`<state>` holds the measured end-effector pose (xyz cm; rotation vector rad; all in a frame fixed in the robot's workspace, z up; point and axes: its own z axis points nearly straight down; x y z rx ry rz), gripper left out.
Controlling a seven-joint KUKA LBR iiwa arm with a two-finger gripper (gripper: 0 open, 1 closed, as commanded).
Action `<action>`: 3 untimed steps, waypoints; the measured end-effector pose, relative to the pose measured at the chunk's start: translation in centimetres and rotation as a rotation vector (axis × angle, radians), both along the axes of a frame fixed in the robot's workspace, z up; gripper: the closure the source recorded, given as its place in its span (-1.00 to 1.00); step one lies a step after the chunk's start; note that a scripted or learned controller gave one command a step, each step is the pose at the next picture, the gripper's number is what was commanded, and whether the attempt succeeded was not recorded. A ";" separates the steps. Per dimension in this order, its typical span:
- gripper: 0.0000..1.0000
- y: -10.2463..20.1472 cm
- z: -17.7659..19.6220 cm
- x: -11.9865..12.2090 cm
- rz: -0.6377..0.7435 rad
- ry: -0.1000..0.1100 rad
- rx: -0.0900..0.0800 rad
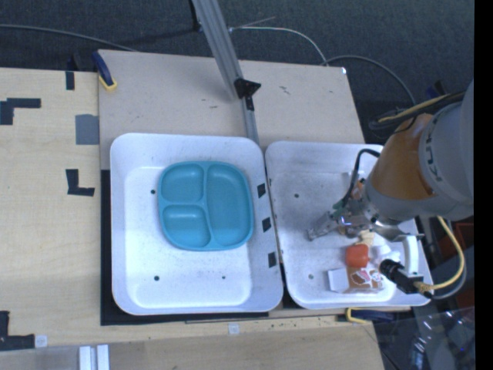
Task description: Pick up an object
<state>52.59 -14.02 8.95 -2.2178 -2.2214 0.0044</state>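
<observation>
camera view: teal divided plate point(206, 205) in left bin point(127, 206); tool point(339, 223) over right bin point(308, 168), grip state unclear

Grey arm with orange band point(400, 164) enters from the frame's right; its end effector point(339, 223) hangs low at centre-right.

- I work in a robotics lab: my plywood bench point(192, 91) carries black tape marks.
- Loose cables point(308, 45) trail across dark carpet point(370, 14).
</observation>
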 end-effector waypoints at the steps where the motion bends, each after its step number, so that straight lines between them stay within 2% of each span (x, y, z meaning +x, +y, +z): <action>1: 1.00 0.1 1.2 0.0 0.001 0.000 0.002; 3: 1.00 -0.5 9.7 0.6 0.000 -0.007 -0.001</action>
